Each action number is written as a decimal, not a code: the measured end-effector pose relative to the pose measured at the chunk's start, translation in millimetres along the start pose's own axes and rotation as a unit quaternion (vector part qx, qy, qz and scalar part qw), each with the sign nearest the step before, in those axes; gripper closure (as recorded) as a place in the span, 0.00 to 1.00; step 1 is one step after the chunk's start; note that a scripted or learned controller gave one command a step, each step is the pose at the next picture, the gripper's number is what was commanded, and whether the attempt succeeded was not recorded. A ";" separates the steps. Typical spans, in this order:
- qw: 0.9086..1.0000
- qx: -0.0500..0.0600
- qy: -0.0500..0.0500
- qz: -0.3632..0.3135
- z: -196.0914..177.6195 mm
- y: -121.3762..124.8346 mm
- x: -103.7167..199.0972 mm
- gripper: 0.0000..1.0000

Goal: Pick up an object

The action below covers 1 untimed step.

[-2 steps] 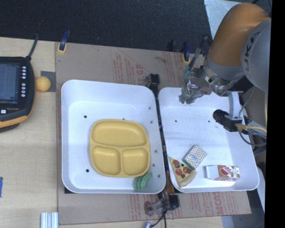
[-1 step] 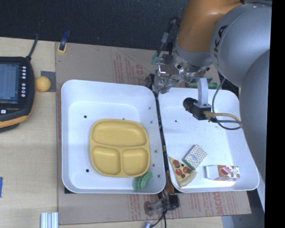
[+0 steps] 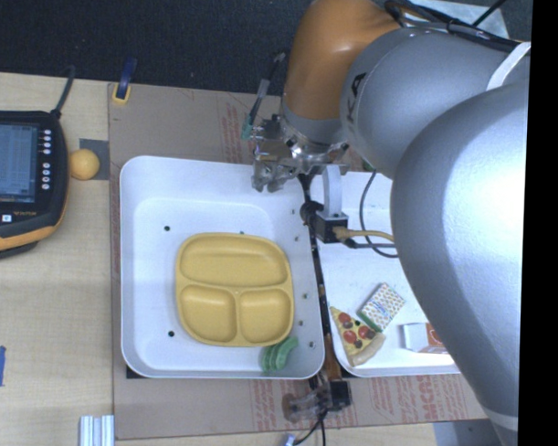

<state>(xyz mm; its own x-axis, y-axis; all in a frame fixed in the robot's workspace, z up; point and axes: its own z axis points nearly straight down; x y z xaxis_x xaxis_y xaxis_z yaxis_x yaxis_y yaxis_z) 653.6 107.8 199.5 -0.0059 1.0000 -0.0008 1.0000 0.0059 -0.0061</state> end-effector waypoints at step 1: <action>1.000 -0.002 0.000 0.000 -29.3 -27.9 72.4 1.00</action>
<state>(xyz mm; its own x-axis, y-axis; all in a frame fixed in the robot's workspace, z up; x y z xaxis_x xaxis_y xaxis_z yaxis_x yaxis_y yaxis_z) 625.5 180.0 229.0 -0.0057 1.0000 0.0000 1.0000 0.0057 -0.0026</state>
